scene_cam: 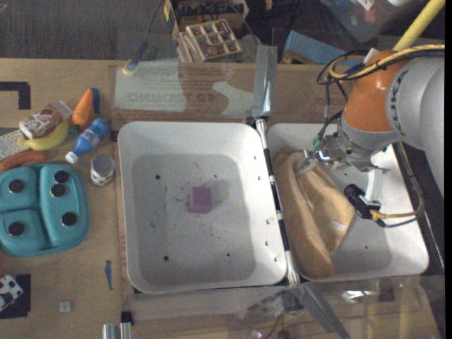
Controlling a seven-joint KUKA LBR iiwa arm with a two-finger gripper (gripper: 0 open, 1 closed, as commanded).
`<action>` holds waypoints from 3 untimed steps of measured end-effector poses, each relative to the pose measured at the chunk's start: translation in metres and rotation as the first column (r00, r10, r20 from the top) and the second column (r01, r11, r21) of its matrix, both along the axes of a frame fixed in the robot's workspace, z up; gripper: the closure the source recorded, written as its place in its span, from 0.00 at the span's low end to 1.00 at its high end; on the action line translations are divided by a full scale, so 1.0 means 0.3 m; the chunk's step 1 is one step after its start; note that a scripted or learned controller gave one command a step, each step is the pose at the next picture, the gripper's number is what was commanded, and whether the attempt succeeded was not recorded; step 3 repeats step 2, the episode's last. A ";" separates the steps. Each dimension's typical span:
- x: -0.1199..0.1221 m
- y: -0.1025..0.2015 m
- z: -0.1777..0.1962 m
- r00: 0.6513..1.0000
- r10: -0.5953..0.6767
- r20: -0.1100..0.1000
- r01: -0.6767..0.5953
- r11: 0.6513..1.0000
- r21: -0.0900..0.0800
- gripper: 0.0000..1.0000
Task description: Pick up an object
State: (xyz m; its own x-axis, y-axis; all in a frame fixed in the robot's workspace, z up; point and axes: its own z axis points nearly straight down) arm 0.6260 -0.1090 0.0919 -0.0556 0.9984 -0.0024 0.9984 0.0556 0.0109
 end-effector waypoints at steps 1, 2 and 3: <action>0.004 -0.006 0.038 1.000 -0.004 0.005 0.004 1.000 0.001 1.00; 0.139 0.064 0.316 0.931 0.366 -0.006 -0.366 0.931 -0.002 1.00; 0.139 0.064 0.316 0.931 0.366 -0.006 -0.366 0.931 -0.002 1.00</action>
